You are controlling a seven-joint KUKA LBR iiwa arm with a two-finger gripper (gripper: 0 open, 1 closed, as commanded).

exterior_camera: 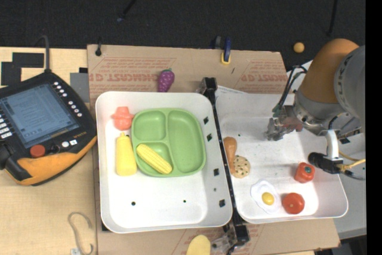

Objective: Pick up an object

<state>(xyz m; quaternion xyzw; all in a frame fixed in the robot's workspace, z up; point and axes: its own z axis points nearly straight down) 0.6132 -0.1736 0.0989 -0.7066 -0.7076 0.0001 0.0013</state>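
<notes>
Starting at the frame's bottom edge, a yellow lemon (pixel 199 244) lies outside the bins on the cardboard. Just above it, in the lower part of the right bin (pixel 256 107), sit an egg (pixel 264 195), a tomato (pixel 293 203) and a red pepper (pixel 304 172), with a cookie (pixel 240 166) and a bread roll (pixel 230 146) by the divider. The gripper (pixel 276 131) hangs higher up, over bare bin floor at right of centre, and nothing shows between its fingers (whether they are spread or closed I cannot tell). Left bin (pixel 113 200): corn (pixel 154 159) on a green tray (pixel 179 137), a yellow bottle (pixel 125 154) beside it. Farther back, grapes (pixel 166 79) lie on the cardboard. My worry: every right-bin object lies well apart from the gripper, so a straight descent would close on nothing; the round tomato could also roll off a fingertip.
</notes>
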